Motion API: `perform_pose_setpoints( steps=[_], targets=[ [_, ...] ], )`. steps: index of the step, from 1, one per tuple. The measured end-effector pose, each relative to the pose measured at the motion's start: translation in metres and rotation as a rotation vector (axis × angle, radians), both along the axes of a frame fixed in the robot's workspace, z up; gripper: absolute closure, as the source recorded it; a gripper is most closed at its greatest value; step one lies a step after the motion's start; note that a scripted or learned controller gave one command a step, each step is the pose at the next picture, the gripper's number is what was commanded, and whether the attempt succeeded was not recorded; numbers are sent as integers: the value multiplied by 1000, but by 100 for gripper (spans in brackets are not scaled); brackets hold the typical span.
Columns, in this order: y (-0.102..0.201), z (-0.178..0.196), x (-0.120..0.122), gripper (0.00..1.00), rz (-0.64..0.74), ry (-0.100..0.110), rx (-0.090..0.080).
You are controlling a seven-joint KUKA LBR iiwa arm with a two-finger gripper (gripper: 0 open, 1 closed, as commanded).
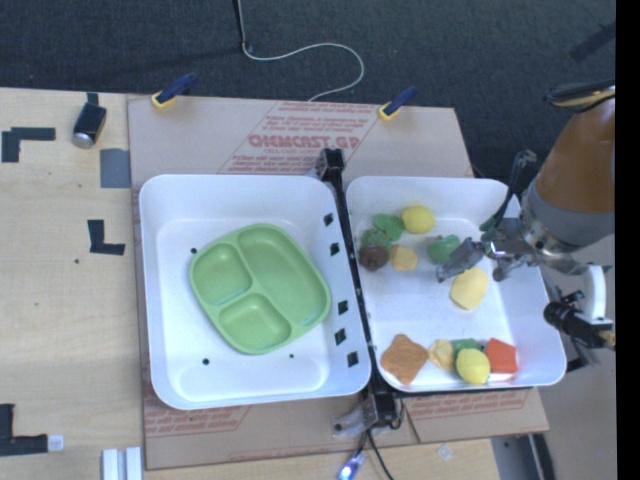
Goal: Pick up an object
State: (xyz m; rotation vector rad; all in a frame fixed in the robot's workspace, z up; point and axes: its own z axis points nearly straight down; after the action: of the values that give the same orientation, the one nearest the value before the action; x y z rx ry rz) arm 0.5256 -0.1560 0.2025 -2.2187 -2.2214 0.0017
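Camera view: the arm (580, 168) reaches in from the right, and its gripper (478, 255) hangs low over the right bin (520, 313), in the upper half of it. The step in hand looks like the approach to a grasp, with nothing lifted yet.

The dark fingers (458, 261) point left and seem to be a little apart, with nothing between them. Just below them lies a pale yellow piece (469, 289), close to the fingers or touching them; it looks the likeliest target. A green piece (443, 247) sits just beside the tips on the upper left. The next move calls for settling the fingers around one item and closing without knocking the neighbours, since the pieces sit close.

Other candidates lie in the same bin: a lemon (418, 219), a green lump (384, 228), a brown ball (374, 257) and a small yellow bit (403, 259) near the divider; along the near wall a toast-like slice (403, 358), a yellow ball (473, 366) and a red piece (501, 356). The left bin (170, 268) holds a green tray (260, 288).

Hard to make out: the fingers are dark and blurred against the wrist hardware, so their gap is uncertain. Contact with the pale yellow piece cannot be settled. The arm is cut off at the right edge.
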Motion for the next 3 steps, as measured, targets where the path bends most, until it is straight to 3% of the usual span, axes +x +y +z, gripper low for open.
perform_pose_setpoints(
  steps=[1, 2, 3],
  targets=[
    [42, -111, -47, 0, 1, 14, 5],
    [40, -96, -43, 100, 0, 4, 2],
    [109, -14, -41, 100, 8, -7, 2]
  ],
)
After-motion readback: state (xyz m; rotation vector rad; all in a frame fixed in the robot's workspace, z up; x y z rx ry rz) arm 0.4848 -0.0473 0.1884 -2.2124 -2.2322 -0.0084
